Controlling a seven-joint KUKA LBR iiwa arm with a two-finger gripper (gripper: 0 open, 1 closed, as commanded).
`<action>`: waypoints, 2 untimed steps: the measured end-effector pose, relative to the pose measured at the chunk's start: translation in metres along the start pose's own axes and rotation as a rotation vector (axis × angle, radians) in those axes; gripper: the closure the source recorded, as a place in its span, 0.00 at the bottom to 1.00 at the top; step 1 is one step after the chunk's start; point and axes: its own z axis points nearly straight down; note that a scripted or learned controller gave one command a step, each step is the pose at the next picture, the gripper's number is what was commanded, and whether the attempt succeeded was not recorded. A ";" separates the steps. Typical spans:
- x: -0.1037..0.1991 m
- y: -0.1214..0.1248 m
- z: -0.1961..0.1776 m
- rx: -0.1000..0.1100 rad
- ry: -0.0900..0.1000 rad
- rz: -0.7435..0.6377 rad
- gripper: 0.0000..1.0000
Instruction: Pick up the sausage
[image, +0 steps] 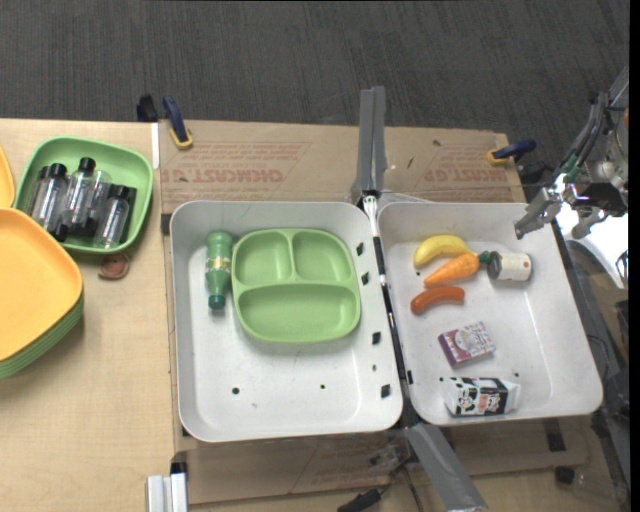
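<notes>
Still at the approach step, by the look of it: nothing lifted, nothing touched. Set on a table (100, 420) with two white bins side by side. In the left bin (200, 400), a green divided plate (296, 284) and a green bottle (218, 268) just beside it. In the right bin (570, 380), a banana (440, 247), a carrot (454, 268), two small cartons nearer the front edge, and the sausage (438, 298). Poised over that bin's far right corner, well apart from the sausage: the pincer (540, 214), fingers spread, gripping nothing. Next, probably: travel left and forward across the bin, then descend with fingers either side of the sausage, clear of the carrot lying just beside it. Sausage itself: short, orange-red, smooth, rounded ends, lying flat, slightly tilted.
</notes>
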 end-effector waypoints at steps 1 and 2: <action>-0.001 0.036 0.132 -0.001 0.000 -0.008 0.00; 0.044 0.008 0.196 -0.001 0.000 -0.039 0.00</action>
